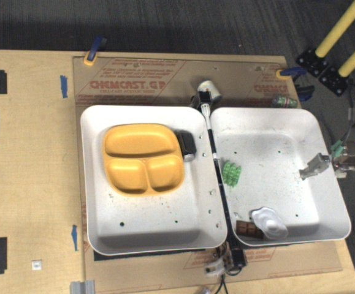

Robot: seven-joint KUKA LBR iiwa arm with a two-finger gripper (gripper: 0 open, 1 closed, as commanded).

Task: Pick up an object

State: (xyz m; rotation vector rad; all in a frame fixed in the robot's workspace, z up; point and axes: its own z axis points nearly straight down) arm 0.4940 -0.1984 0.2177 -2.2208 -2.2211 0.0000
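The right bin (300, 124) holds a small green ridged object (231, 173) near its left wall. A clear plastic piece (269, 221) and a dark brown block (246, 228) lie at that bin's front left corner. In the left bin (97, 182) a yellow divided plate (143, 158) lies with a small black object (186, 144) against its right side. My gripper (317, 164) hangs low at the right bin's right wall, well away from every object, with nothing seen in it.
The two bins meet along a black divider (217, 176). Blue clamps (94, 51) hold the brown board behind the bins. Yellow poles (346, 20) on a black bracket stand at the back right.
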